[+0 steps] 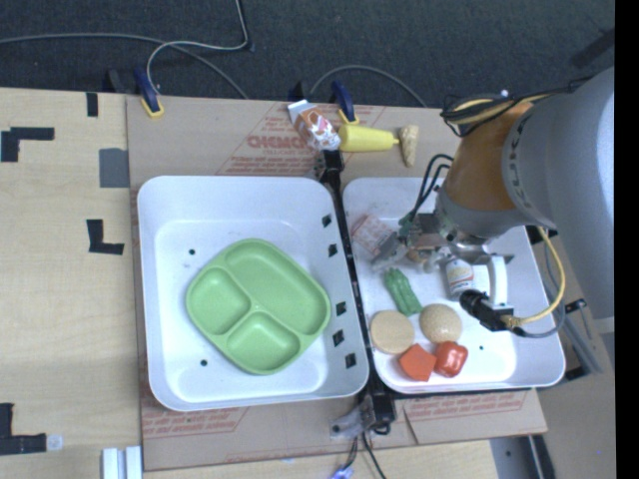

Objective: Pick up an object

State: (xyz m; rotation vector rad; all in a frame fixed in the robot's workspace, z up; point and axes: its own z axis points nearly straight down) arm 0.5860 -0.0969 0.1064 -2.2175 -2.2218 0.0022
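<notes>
Lowered into the right bin (534, 372) over a green pickle-like toy (401, 291), pincer (404, 250) likely lining up a grab, its state impossible to tell, with 2 round buns (414, 327) and 2 red pieces (434, 360) clustered nearby.

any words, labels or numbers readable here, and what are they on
"CHEMCO": red print on the cardboard sheet behind the left bin, read with some doubt since it is blurred.
Red print on the cardboard along the front edge: too small to read.
Small packet behind the bins: markings too blurred to read.
Small bottle in the right bin: label unreadable.
</notes>
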